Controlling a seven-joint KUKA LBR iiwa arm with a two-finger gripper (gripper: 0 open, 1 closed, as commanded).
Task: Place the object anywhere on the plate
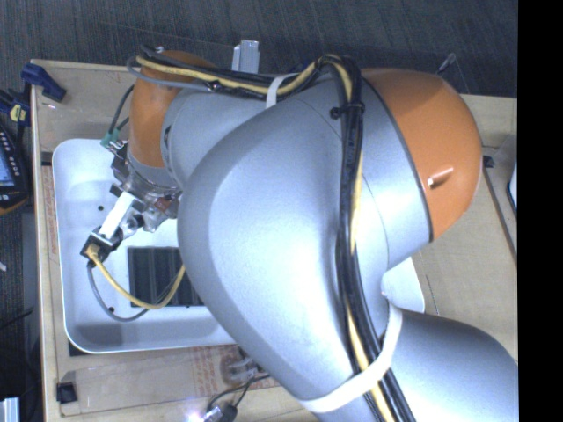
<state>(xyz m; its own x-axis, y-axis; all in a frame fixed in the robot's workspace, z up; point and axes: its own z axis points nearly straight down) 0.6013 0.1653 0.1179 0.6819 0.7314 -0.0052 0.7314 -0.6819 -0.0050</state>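
My arm (290, 236) hides much of the white bin (84, 328) and part of a dark ribbed slab (151, 275). Whether my gripper (143, 202) is open or closed, I cannot tell.

The grey arm (290, 218) overhangs the white bin's (69, 227) right side. A black ribbed block (151, 275) lies mid-floor; bare floor is open along the left wall.
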